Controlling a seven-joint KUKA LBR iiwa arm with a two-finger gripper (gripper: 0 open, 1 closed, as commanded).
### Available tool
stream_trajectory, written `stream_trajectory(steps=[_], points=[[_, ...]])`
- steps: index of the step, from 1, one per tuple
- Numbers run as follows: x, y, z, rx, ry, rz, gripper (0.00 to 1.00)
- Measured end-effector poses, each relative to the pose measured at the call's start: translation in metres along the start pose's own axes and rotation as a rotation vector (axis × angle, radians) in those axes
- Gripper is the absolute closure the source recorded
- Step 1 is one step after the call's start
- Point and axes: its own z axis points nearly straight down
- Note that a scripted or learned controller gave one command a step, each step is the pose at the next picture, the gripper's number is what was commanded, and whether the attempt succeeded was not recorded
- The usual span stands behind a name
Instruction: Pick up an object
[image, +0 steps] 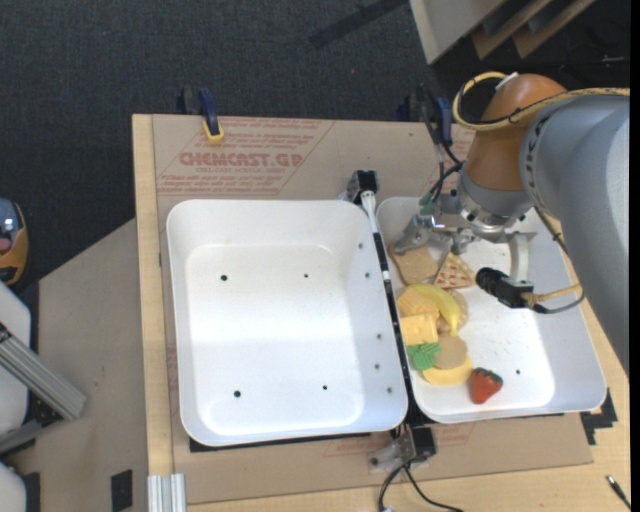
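The left bin (270, 320) lies bare. In the right bin (560, 375), toy foods cluster along its left side: a banana (440, 303), a strawberry (484, 385). The tool (452, 240) hovers over the far cracker (414, 265), fingers spread apart; lowering straight should straddle it cleanly.

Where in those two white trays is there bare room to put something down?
The left bin is bare across its floor. In the right bin, bare floor lies right of the strawberry. Its left side is crowded: banana, cracker, with the end effector above.

Grey arm (580, 170) reaching from right, claw (447, 238) lowered
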Motion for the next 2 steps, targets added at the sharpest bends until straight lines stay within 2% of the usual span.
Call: stream_trajectory(steps=[2], points=[[-0.008,-0.094,-0.006,-0.009,-0.001,0.004,0.00]])
